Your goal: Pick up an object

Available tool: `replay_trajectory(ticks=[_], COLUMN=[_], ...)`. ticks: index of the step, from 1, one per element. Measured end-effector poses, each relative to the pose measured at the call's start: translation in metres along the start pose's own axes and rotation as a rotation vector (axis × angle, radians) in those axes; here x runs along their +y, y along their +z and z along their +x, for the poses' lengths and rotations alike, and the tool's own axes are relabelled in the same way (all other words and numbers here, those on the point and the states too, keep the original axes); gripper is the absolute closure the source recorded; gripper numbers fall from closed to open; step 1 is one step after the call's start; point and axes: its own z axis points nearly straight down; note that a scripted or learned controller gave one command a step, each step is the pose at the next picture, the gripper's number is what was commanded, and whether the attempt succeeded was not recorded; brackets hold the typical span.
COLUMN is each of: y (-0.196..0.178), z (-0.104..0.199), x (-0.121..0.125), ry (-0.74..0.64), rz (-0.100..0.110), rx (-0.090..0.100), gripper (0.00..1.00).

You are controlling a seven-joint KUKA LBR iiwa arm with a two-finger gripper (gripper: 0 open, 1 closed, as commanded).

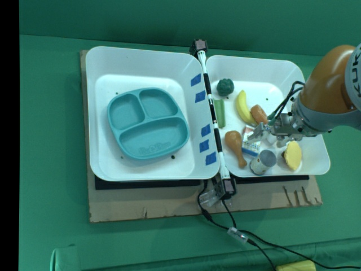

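Claw hangs low over the right bin, close above a small carton and just beside a carrot; whether it is apart or together I cannot tell, and nothing can be seen held in it. The likely pick lies in this crowded corner: a can and a lemon-yellow piece sit near the front wall, a drumstick lies to the carton's left, and a banana, a cucumber and broccoli lie further back. To do it well, I would settle on one item, centre over it, and descend straight, since the neighbours nearly touch and could be nudged or wedged. Left bin holds a teal divided plate. Both bins rest on cardboard over green cloth, with cables trailing in front.
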Motion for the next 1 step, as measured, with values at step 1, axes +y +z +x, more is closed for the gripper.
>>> replay_trajectory(ticks=[1], y=[0.0187], z=[0.0221], x=[0.0501], ry=[-0.006], rz=[0.0], rx=[0.0], gripper=[0.0])
